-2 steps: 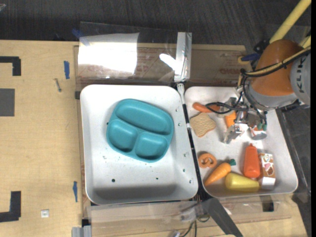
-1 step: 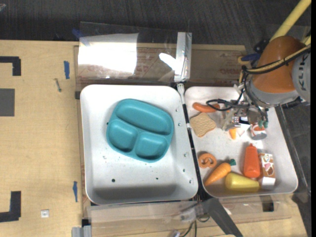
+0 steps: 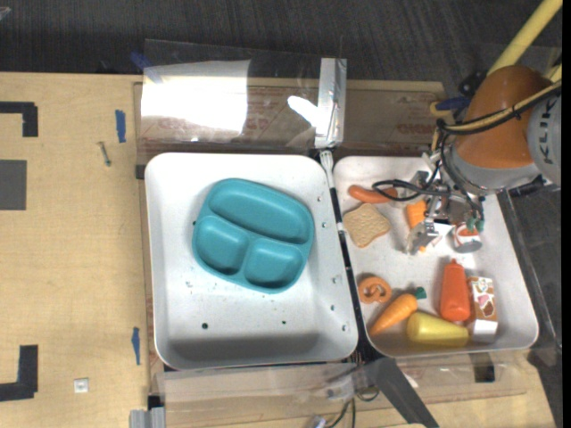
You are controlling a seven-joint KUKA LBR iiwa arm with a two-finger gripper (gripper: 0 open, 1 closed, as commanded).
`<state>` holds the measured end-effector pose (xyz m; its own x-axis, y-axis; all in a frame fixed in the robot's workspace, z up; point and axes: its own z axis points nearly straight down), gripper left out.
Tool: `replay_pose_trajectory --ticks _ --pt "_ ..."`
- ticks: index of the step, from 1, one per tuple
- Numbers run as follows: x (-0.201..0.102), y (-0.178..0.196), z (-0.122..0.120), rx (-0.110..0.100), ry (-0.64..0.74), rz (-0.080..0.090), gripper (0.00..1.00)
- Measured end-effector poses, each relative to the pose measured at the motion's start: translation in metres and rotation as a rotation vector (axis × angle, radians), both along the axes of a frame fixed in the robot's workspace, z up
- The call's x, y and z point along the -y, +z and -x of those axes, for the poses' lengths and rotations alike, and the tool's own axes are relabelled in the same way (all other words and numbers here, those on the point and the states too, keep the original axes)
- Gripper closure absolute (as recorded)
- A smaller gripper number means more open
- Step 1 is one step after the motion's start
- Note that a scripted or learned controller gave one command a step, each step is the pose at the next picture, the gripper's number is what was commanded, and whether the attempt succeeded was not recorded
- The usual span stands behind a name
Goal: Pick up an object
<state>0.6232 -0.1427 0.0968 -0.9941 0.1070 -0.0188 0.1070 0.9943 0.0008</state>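
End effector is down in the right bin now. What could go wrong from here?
1. The end effector sits among close-packed items: an orange piece, a bread slice and a small red-and-white item. It may catch two at once or push them aside.
2. A black cable loops over that spot and could snag.
3. The arm works close to the right bin back wall, so contact is possible.

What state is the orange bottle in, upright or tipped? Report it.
Tipped. The orange bottle lies on its side on the floor of the right bin, cap pointing toward the far rim, beside the yellow piece.
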Motion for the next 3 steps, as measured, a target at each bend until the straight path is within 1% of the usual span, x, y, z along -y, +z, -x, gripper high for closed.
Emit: replay_pose_trajectory --ticks 1,2,3 --pt "0.000 0.008 -0.002 0.005 0.000 0.001 1.00" --pt "0.000 0.007 -0.002 0.004 0.000 0.000 0.00" --pt "-0.009 -0.009 -0.013 -0.021 -0.137 -0.003 0.00"
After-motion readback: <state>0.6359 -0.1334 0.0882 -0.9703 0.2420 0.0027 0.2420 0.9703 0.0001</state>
